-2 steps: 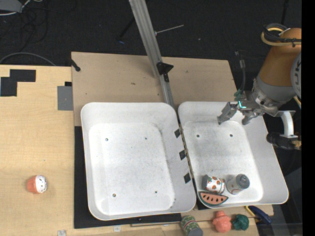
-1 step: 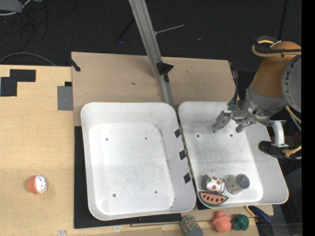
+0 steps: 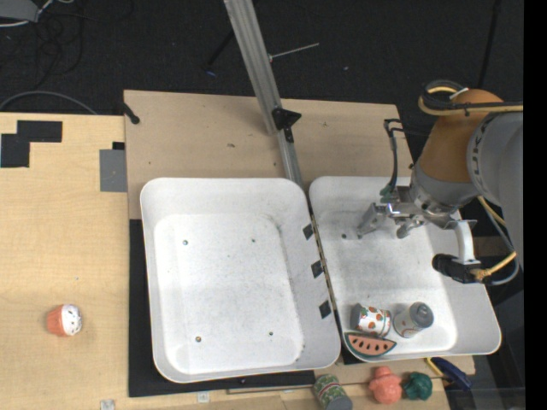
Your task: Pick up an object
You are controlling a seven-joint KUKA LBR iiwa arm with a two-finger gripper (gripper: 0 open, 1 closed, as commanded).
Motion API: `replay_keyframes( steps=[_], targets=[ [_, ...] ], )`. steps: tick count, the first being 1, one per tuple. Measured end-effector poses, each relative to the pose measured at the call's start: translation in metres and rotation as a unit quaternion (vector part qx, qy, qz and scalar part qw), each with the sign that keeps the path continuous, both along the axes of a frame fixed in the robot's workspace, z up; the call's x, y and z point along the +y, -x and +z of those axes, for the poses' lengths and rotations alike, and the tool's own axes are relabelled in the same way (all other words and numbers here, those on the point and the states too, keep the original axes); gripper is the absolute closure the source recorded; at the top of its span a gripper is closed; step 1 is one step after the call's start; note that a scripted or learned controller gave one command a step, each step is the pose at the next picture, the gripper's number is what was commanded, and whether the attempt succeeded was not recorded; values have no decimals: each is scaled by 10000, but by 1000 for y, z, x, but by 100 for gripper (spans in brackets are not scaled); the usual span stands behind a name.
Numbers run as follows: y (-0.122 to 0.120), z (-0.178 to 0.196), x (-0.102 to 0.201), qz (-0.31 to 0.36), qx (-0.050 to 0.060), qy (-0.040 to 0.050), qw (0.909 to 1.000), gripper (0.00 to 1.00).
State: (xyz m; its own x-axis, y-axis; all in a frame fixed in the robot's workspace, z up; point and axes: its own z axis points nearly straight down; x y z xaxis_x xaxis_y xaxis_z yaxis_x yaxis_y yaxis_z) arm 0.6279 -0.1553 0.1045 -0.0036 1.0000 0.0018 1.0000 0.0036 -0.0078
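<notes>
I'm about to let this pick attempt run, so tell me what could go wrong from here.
1. The pincer hangs over a bare part of the right bin, so closing here would likely grab nothing.
2. The painted cup, grey can and watermelon slice crowd the near corner by the rim; a descent there may knock one or clip the wall.

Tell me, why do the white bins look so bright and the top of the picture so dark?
In the camera view, light from above makes the left bin and right bin glow pale, the left one washed out near its rim; the floor behind is unlit black; the gripper looks slightly soft, and the small toys at the bottom edge lack detail.
</notes>
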Motion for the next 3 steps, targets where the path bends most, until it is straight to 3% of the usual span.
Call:
replay_keyframes(
  steps=[1, 2, 3],
  targets=[
    [0, -14, 2, 1, -12, 4, 10000, 0],
    [0, -4, 1, 0, -14, 3, 10000, 100],
    [6, 54, 6, -10, -57, 10, 10000, 100]
  ],
)
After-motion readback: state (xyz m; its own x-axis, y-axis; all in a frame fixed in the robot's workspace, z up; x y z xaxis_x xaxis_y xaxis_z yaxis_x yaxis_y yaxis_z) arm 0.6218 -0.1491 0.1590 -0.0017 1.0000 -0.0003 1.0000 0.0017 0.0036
